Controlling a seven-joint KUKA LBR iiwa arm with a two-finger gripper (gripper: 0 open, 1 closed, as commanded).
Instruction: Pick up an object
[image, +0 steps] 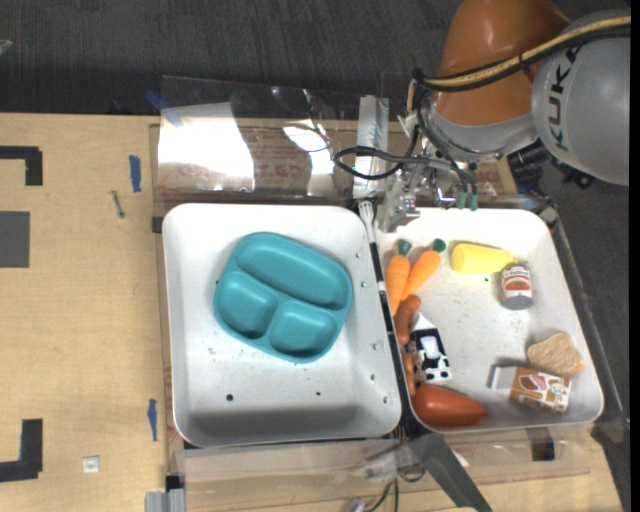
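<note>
Overhead, we see the gripper (412, 203) hanging at the far left corner of the right bin (575, 300), just above its rim, and we cannot tell how it stands, since cables and metal parts crowd it. We take that bin as our landmark. Nearest the gripper, just below it along the bin's left wall, lie two carrots (410, 277), side by side and touching. To their right, near the bin's far wall, sits a yellow block (479, 257), and next to it a small can (516, 286). Further down the left wall we find a black and white toy (430, 356), then a red pepper (449, 405) at the near edge. A bread slice (555, 353) and a small carton (539, 389) rest in the near right corner, well apart from the gripper. Left of this bin, the left bin (190, 300) holds a teal divided tray (283, 294).
</note>
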